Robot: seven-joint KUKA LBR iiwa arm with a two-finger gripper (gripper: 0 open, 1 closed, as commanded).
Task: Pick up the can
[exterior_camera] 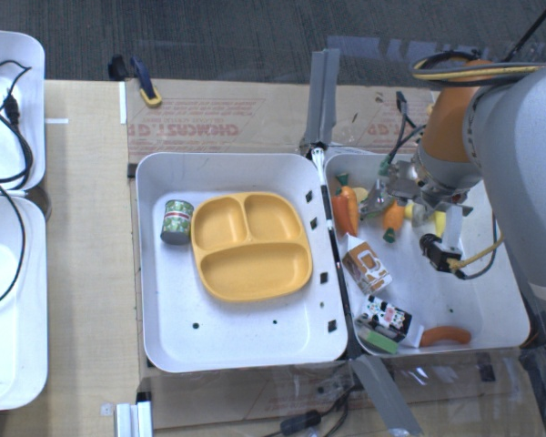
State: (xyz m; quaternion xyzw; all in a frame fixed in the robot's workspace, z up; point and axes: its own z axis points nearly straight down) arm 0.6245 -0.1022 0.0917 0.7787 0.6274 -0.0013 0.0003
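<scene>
- The can (176,221) is being seen lying in the left bin (164,335), touching the yellow tray's (252,245) left edge.
- The gripper (402,203) is being held farther off, over the right bin (491,308), well apart from the can; its state cannot be told.

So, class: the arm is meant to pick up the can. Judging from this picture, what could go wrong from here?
1. The can lies in the left bin, while the gripper hangs over the right bin among toy food, so it may grab the wrong thing.
2. The can lies against the yellow tray, which may block a clean grasp.
3. Lying on its side, the can may roll.
</scene>
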